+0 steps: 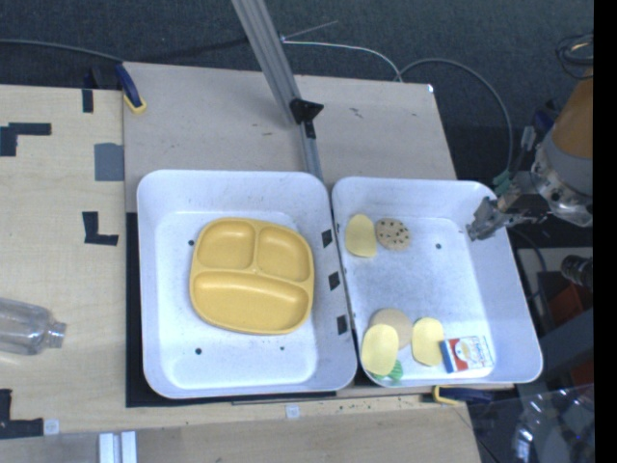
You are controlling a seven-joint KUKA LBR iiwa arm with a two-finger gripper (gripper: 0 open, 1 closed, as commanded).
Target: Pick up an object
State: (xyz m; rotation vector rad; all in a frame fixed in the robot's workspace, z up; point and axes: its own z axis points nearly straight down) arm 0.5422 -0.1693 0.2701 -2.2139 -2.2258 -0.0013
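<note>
The gripper [485,222] hangs at the right bin's [501,287] upper right rim, reaching in from the right on the grey arm with its orange band. Nothing shows between its fingers. In the right bin lie a yellow chip-like piece [361,236] and a brown speckled cookie [391,232] near the top left. Along the bin's front edge sit a yellow oval piece [380,346], a tan round piece [393,321], another yellow piece [427,340] and a small red, white and blue packet [467,353]. All of them lie well away from the gripper.
The left bin [164,258] holds a yellow divided plate [253,275]. A clear plastic bottle [27,326] lies on the bench at the far left. A metal pole [270,46] slants down to the bins' shared top edge. Cables run behind the right bin.
</note>
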